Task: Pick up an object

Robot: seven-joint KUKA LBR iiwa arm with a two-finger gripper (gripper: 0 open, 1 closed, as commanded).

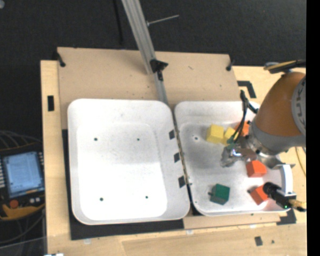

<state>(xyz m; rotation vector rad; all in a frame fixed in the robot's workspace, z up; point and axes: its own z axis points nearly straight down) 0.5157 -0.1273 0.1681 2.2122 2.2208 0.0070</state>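
Right bin [197, 116] with its contents, seen from above. The gripper [230, 156] sits low over the middle of this bin, at the end of the grey arm [280, 116] with its orange band, which enters from the right. Whether the jaws are apart or together cannot be told at this resolution, and no object is seen between them. The yellow block [216, 134] lies just above and slightly left of the jaws, near but apart from them. An orange block [256, 168] lies just to the right of the jaws and slightly below. A second orange block [258, 195] lies further below and to the right, near the bin's lower right corner. The green block [220, 193] lies below the jaws and slightly left, well apart from them, on the bin floor. A small orange piece [245, 128] shows above and right of the jaws, partly hidden by the arm. The left bin [122, 159] lies well to the left of the jaws, touching the right bin along their shared edge.
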